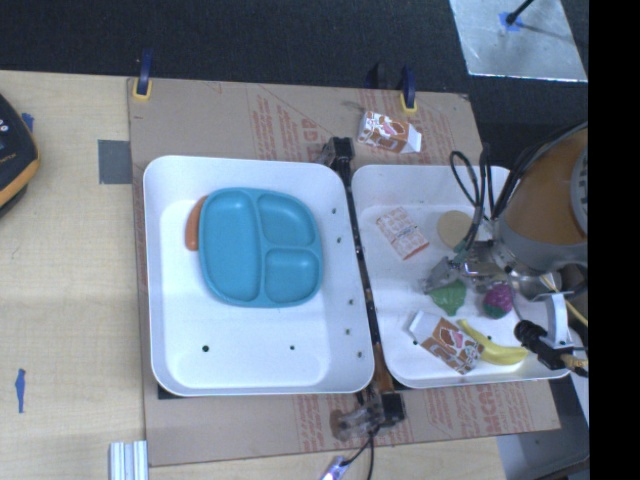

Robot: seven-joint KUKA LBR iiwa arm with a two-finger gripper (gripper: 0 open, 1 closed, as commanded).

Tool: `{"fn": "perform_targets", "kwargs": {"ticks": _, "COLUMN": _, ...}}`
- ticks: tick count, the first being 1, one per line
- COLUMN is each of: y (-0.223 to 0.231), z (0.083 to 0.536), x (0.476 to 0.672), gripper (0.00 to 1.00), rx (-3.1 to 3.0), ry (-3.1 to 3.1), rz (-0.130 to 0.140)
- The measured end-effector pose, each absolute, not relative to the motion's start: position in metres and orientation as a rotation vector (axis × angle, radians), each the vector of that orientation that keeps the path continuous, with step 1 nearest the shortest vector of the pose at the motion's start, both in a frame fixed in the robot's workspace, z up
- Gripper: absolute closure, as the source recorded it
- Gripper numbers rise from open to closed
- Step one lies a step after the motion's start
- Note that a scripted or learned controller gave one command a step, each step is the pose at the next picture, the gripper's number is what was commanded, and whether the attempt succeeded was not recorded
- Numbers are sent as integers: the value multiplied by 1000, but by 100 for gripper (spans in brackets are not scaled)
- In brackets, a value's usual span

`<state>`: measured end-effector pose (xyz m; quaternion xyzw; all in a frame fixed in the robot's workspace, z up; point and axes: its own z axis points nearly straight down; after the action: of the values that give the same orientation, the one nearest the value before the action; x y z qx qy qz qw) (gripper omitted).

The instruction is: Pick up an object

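Cardboard (300,128) covers wood worktop (60,298), dark floor (250,13) behind; pincer (462,266), grip state unclear, just above green toy (447,297).

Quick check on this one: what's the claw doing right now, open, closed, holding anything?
Claw: low in the right bin, just above the green object; open or closed cannot be told, and nothing is visibly held.

We see two smooth, glossy white plastic bins (250,368) on a matt brown cardboard sheet (250,118) laid over a pale wooden bench (60,318). The blue divided plastic plate (262,246) looks satin-smooth; the printed paper packets (402,232) look slightly shiny.
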<state>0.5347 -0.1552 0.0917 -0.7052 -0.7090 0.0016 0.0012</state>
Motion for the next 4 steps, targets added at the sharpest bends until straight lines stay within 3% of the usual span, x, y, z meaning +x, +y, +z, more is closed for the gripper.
{"fn": "perform_targets", "kwargs": {"ticks": 1, "y": -156, "z": 102, "x": 535, "gripper": 100, "rx": -2210, "ry": -2228, "rz": 7}}
{"fn": "perform_targets", "kwargs": {"ticks": 2, "y": -156, "z": 102, "x": 535, "gripper": 0, "rx": -2209, "ry": -2230, "rz": 8}}
{"fn": "perform_targets", "kwargs": {"ticks": 3, "y": -212, "z": 168, "x": 552, "gripper": 0, "rx": -2218, "ry": -2224, "rz": 2}}
{"fn": "perform_targets", "kwargs": {"ticks": 4, "y": -204, "z": 91, "x": 509, "gripper": 0, "rx": -2214, "ry": -2225, "rz": 4}}
